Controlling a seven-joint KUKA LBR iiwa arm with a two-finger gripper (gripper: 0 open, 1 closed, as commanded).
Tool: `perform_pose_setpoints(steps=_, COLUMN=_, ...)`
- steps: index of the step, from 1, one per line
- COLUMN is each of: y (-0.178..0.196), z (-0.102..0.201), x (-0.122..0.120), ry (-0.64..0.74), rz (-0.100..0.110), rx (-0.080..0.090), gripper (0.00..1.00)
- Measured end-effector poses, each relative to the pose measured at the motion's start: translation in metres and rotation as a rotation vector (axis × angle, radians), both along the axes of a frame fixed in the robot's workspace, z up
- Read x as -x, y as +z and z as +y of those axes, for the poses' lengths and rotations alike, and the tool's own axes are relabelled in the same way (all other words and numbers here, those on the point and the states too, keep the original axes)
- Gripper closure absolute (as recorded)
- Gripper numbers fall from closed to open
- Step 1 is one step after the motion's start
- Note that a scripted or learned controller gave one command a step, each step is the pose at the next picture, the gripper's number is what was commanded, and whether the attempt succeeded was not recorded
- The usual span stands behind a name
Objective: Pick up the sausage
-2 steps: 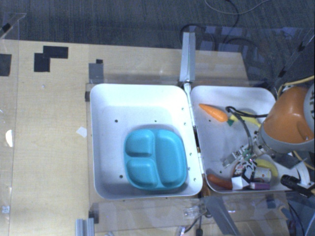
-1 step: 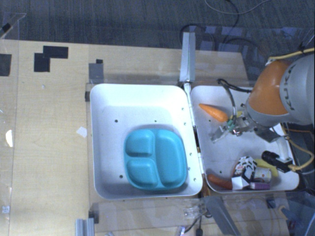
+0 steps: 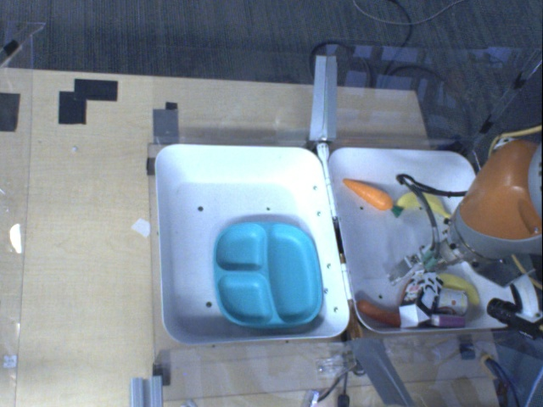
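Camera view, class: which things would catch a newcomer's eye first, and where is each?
The blue divided tray in the left bin stands out most. In the right bin, an orange carrot lies near the far left corner, and the reddish sausage lies along the near edge beside the claw.

No text, label or number (anywhere here) can be read.

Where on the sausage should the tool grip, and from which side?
Grip the sausage across its bare middle, from above, fingers spanning its short width. It lies flat against the right bin's near wall, its right end crowded by the tool, so a side approach looks blocked.
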State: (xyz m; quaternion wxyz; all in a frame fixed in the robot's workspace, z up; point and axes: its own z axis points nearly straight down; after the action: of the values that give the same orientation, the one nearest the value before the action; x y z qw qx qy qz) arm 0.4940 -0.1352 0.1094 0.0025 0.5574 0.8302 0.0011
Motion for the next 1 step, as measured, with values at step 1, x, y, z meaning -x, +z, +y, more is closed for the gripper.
perform_pose_setpoints(steps=1, y=-0.0197, z=0.0391, x=0.0026, ry=-0.012, rz=-0.01, rx=0.003, gripper=0.0)
